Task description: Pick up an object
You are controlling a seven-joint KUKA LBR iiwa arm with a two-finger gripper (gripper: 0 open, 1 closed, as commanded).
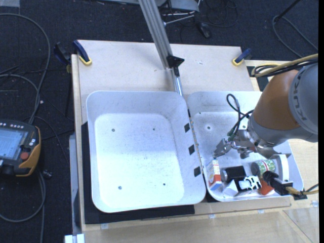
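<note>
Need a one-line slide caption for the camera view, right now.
KUKA arm poises its claw over cluttered small objects in the right bin; left bin alongside.

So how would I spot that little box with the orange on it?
Look in the right bin, at the crowded near end below the claw. The box stands at the left edge of that heap, beside a black block. It is white with an orange-red band, unlike its neighbours.
</note>
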